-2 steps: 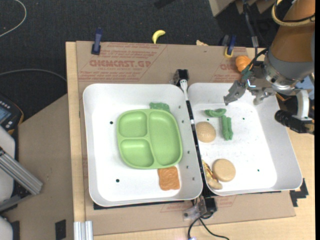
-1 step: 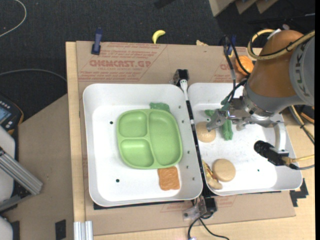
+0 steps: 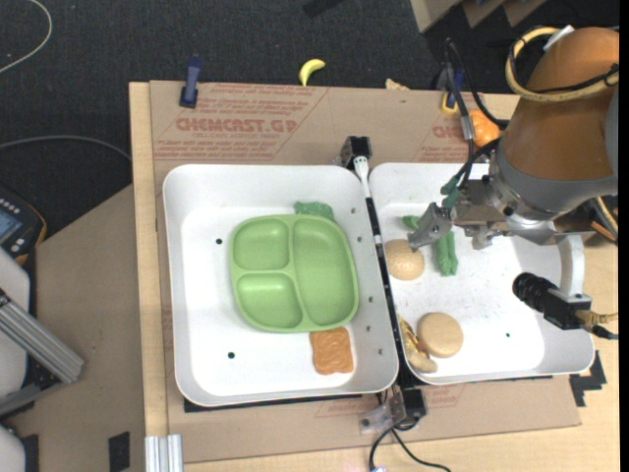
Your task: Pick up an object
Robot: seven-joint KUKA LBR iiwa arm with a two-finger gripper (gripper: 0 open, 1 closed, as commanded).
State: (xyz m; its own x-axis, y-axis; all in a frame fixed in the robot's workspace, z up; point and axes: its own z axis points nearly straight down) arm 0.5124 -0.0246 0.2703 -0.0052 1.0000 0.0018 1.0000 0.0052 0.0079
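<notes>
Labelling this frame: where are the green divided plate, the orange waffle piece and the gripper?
green divided plate [image 3: 295, 273], camera view, centre ridge
orange waffle piece [image 3: 333, 351], camera view, its middle
gripper [image 3: 430, 226], camera view, between fingertips

even overhead light, bright white bins [image 3: 197, 264], soft faint shadows, mild glare on orange band [image 3: 570, 77], slightly soft focus

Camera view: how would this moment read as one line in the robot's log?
arm: over right bin | gripper: above tan bun, beside green piece | left bin: green plate, waffle
</notes>
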